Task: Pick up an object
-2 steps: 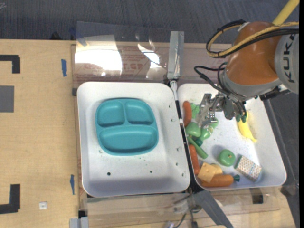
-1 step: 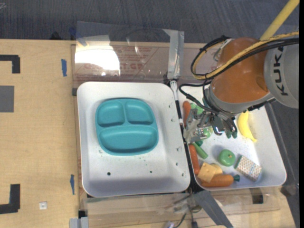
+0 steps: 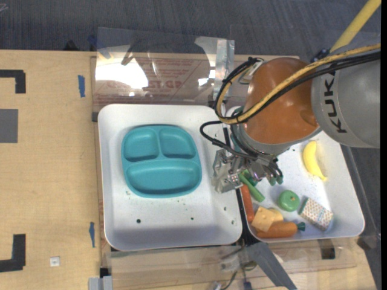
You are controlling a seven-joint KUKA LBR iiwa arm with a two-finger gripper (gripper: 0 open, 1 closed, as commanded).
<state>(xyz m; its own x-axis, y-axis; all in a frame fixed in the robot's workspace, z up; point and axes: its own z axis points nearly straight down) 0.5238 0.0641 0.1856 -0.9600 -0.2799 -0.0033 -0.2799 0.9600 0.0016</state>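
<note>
We see the gripper (image 3: 234, 175) low over the seam between the two bins, its metal fingers (image 3: 222, 173) hanging over the inner edge of the left bin (image 3: 115, 162); we cannot tell if the claw is wide, narrow or holding anything, too much cable and shadow there. Candidate objects sit in the right bin (image 3: 351, 204): a green stick-like piece (image 3: 251, 186) just under and touching or nearly touching the gripper, we can't tell which; a green round toy (image 3: 289, 200) near it; a carrot (image 3: 279, 228) along the front wall, with a tan wedge (image 3: 266, 217) lying on it; an orange stick (image 3: 247, 203) upright along the dividing wall; a patterned block (image 3: 316, 213) at the front right; a banana (image 3: 314, 160) further back, well apart from the gripper. In the left bin we note a teal divided plate (image 3: 161, 161), flat, three compartments. The arm's orange band (image 3: 279, 104) and grey link (image 3: 354, 98) come in from the right over the right bin. Bins rest on a wooden bench (image 3: 45, 162).
</note>
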